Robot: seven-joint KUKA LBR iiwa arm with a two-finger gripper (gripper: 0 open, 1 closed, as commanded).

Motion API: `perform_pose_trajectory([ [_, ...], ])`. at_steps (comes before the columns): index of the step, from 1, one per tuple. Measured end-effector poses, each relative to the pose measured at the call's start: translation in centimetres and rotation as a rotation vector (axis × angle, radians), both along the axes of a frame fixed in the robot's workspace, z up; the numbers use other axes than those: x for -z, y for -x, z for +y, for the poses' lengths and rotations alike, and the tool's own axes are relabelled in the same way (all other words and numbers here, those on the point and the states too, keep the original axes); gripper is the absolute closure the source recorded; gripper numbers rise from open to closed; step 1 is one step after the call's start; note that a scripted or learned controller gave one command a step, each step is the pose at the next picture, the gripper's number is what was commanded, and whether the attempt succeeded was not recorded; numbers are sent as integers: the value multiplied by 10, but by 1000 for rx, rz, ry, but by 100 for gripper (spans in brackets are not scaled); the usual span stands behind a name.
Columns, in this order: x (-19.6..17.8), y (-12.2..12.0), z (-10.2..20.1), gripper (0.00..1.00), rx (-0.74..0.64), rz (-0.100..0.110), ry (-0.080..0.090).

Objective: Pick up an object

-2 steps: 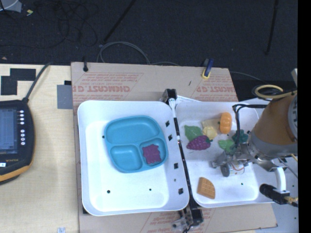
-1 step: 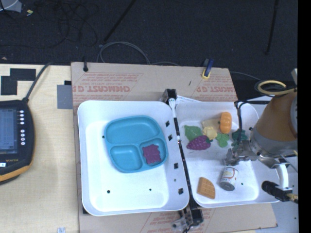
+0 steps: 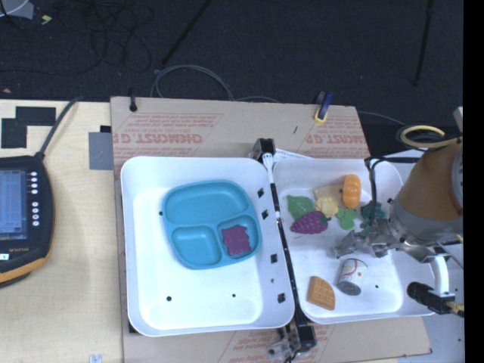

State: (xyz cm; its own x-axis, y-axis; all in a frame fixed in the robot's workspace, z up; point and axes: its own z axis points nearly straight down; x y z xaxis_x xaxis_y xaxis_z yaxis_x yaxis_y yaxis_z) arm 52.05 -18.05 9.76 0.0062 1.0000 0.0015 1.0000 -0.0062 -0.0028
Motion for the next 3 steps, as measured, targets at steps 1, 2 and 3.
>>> perform_pose_trajectory([
  [1, -23, -63, 43, 0, -12, -6, 1],
  [2, 7, -124, 62, 0, -8, 3, 13],
  [3, -71, -78, 14, 0, -1, -4, 4],
])
